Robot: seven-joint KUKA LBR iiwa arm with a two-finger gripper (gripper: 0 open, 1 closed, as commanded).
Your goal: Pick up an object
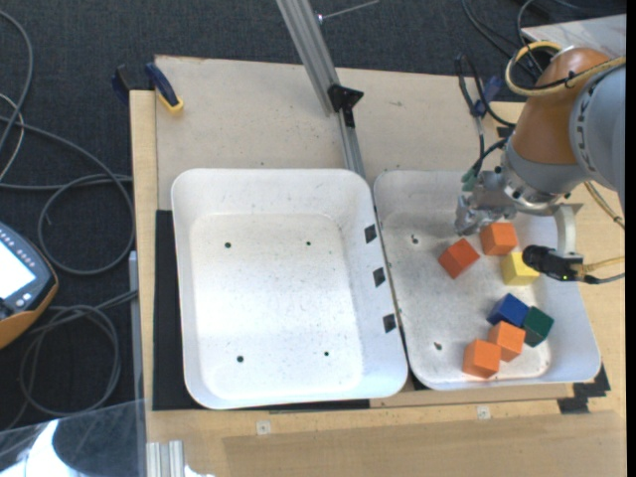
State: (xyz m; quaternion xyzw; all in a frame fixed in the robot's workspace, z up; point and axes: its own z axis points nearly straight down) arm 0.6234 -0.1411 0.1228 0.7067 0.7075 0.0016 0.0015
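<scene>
Gripper [475,214] low over the right bin [417,207], near its far edge; opening and any hold impossible to tell. Just in front: an orange block [459,257] and a second orange block [498,238]. Beside those, a yellow block [519,267]. Farther toward the near edge: blue block [510,309], green block [538,324], two more orange blocks [483,357]. Well to the side, the left bin [199,197].

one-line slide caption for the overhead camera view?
KUKA arm's gripper low in the right bin, beside an orange block; five more colored blocks nearby.
</scene>
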